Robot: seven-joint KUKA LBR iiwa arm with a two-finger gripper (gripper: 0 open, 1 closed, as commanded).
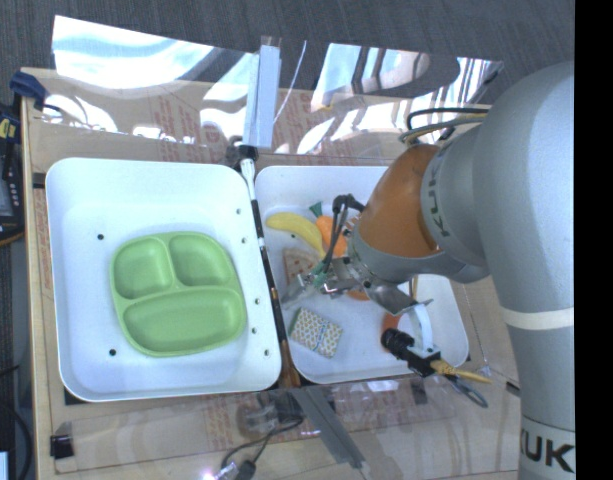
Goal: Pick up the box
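Note:
A small flat box (316, 332) with a pale checked pattern lies near the front left of the right bin (446, 318). My gripper (318, 282) hangs low over that bin's left side, just behind the box and apart from it. Right under the gripper lies a tan speckled item (297, 263), partly hidden by it. Nothing shows between the gripper's tips.
A yellow banana (295, 229) and an orange item (329, 234) lie at the back of the right bin, and an orange piece (389, 321) peeks out under the wrist. The left bin (76, 198) holds a green divided plate (178, 293). The arm covers the right bin's right half.

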